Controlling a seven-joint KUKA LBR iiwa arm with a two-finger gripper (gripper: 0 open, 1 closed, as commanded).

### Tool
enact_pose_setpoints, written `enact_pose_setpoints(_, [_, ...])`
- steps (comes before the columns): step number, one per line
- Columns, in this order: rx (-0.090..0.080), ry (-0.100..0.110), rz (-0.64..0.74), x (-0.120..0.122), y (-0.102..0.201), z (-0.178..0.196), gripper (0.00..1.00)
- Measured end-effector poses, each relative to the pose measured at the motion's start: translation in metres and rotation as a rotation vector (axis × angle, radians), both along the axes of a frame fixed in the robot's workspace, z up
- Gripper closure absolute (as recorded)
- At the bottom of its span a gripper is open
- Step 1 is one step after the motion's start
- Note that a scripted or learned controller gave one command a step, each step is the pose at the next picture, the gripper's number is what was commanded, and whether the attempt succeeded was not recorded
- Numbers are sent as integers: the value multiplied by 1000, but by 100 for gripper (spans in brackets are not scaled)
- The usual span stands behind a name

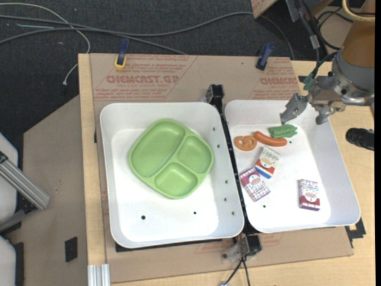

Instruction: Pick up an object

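My gripper (308, 112) hangs over the back of the right bin (342, 159), open, with nothing between its fingers. Just below and left of it lie a green toy vegetable (283, 131) and an orange sausage (269, 139), touching each other. A brown pretzel (243, 142) sits to their left. Three small printed cartons lie further forward: one (268, 161) in the middle, one (255, 184) near the bin's left wall, and one (308, 193) at the front right.
The left bin (119, 207) holds a green divided plate (171, 158). Black clamps (215, 93) join the bins at the back and front. Blue clips (122, 57) pin the cardboard sheet under the bins. Cables trail across the dark floor behind.
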State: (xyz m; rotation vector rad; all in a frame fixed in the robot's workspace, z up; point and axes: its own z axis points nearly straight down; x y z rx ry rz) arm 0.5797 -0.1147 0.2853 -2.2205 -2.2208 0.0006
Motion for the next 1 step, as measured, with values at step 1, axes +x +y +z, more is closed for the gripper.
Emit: enact_pose_setpoints(1, [1,5,1,7,8,-51,0])
